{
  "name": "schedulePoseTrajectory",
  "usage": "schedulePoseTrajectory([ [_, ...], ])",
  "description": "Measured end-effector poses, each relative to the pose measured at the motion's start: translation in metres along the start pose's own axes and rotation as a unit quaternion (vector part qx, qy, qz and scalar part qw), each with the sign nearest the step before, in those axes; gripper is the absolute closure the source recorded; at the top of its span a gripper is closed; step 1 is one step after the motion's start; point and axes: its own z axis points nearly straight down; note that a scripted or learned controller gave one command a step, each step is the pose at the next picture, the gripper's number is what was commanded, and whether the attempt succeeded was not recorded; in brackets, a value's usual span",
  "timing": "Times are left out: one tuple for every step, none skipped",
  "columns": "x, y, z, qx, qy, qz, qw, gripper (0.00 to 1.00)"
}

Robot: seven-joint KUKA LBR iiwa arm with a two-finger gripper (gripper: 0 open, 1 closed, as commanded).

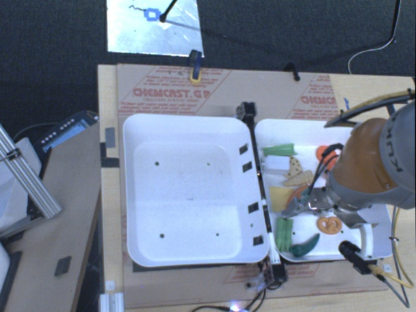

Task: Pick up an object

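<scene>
Since the camera looks down at a slant, I start at the near edge of the desk (110, 174), where two white bins sit side by side. The left bin (188, 187) and the right bin (374, 255) are split by a black divider (259, 174) carrying four small black clips.

Nearest in the right bin I count one dark teal curved piece (305, 246) against the front wall, touching one upright green piece (283, 233) just left of it. Just beyond, one orange ring-like item (328, 224) lies beside the arm's wrist. The tool (298, 205) hangs low over the middle of this bin, just above the green piece; I cannot tell whether it is wide, narrow or holding anything. The arm (364, 164), with its orange band, covers much of the bin's right half.

Past the tool I see one yellow flat piece (281, 197), then one tan speckled piece (296, 168), one white block (276, 163), one green piece (279, 150) near the back wall, and one orange-red item (323, 152) partly under the arm.

Farthest, one blue and yellow clamp (195, 67) sits at the desk's back edge, and one shiny sheet (153, 18) lies beyond on the dark floor.
</scene>
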Motion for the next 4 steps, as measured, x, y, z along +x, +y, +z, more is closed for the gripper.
schedulePoseTrajectory([
  [0.026, 0.056, -0.001, -0.004, 0.0, -0.004, 1.0, 0.0],
  [0.006, 0.153, 0.002, 0.03, 0.005, -0.007, 0.9995, 0.0],
  [0.006, 0.162, -0.013, 0.006, 0.0, -0.005, 1.0, 1.0],
  [0.069, 0.144, -0.107, -0.007, 0.001, -0.006, 1.0, 1.0],
])
